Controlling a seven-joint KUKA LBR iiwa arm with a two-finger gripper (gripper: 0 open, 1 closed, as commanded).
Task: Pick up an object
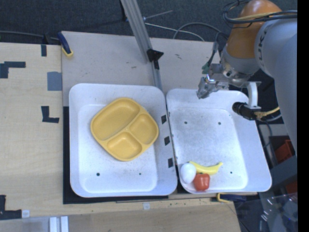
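At the near edge of the right bin [251, 144] lie a white egg-shaped object [187, 173], a yellow banana [207, 167] and a red pepper [202, 181], all bunched together. My gripper [205, 90] hangs over the far left corner of that bin, well away from the three objects. Nothing shows between its fingers.
The left bin [79, 144] holds a yellow divided plate [124, 128]. A slanted metal pole [140, 28] rises behind the bins. A black cable connector [241, 109] hangs off the arm over the right bin's far right side.
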